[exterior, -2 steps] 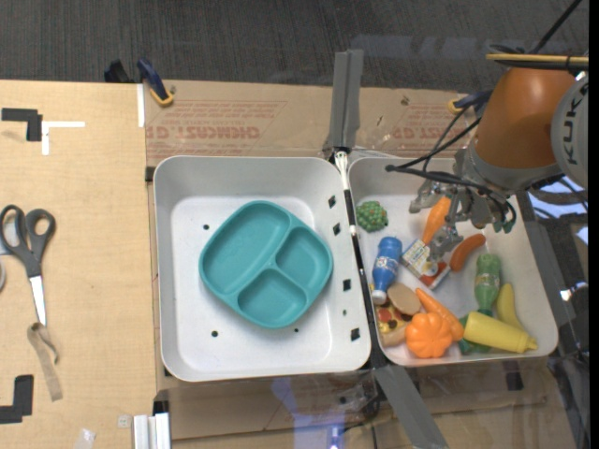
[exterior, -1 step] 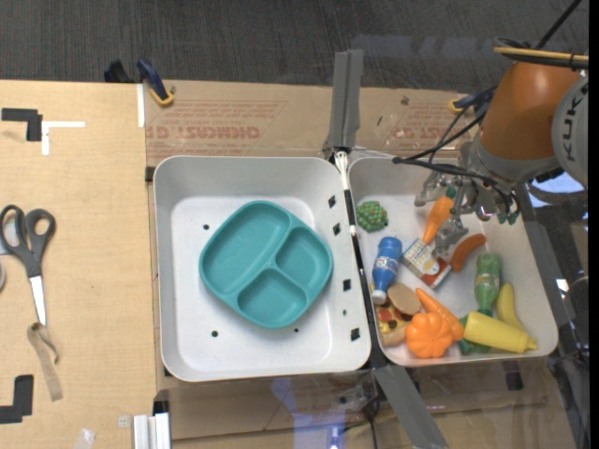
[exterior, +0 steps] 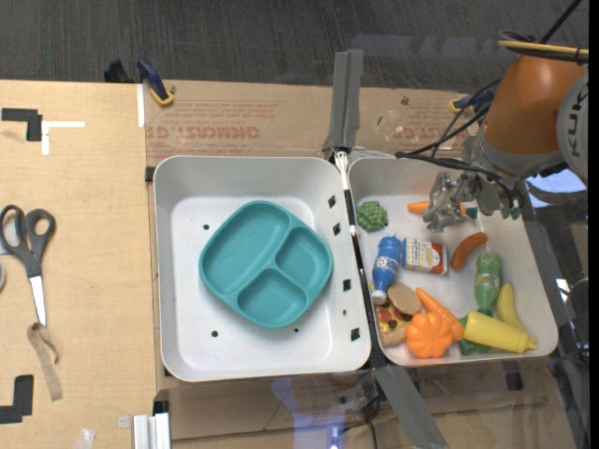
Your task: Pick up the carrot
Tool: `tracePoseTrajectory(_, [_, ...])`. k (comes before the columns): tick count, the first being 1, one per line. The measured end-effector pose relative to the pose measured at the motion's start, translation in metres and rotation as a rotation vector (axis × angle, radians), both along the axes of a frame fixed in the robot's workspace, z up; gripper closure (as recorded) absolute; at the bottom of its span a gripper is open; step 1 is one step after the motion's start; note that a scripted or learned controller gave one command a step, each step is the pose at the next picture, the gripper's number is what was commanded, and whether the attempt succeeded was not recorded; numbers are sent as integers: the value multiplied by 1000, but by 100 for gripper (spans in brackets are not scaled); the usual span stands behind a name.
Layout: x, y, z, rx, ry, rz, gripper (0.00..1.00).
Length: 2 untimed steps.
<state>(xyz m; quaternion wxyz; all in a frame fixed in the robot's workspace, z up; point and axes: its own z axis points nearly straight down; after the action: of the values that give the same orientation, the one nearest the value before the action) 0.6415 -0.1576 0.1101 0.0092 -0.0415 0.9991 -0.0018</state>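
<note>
A small orange carrot (exterior: 418,208) with a green top (exterior: 471,211) lies across the far part of the right bin (exterior: 541,279). My gripper (exterior: 445,206) is right over its middle and hides that part, so only the orange tip pokes out to the left and the green end to the right. The arm's orange band (exterior: 529,101) is above it at the upper right. A second orange, carrot-like piece (exterior: 436,302) lies lower in the same bin, beside an orange pumpkin (exterior: 430,336).
The right bin also holds a green broccoli (exterior: 372,215), blue bottle (exterior: 387,262), small carton (exterior: 426,256), sausage (exterior: 468,249), green bottle (exterior: 487,282), banana (exterior: 508,305) and yellow bottle (exterior: 498,333). A teal divided plate (exterior: 267,263) sits in the left bin (exterior: 173,279). Scissors (exterior: 28,241) lie far left.
</note>
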Motion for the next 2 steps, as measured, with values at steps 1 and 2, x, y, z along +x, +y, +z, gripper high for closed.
tracePoseTrajectory(1, [0,0,0,0,0,0,0])
tracePoseTrajectory(2, [18,11,-12,2,6,-53,0])
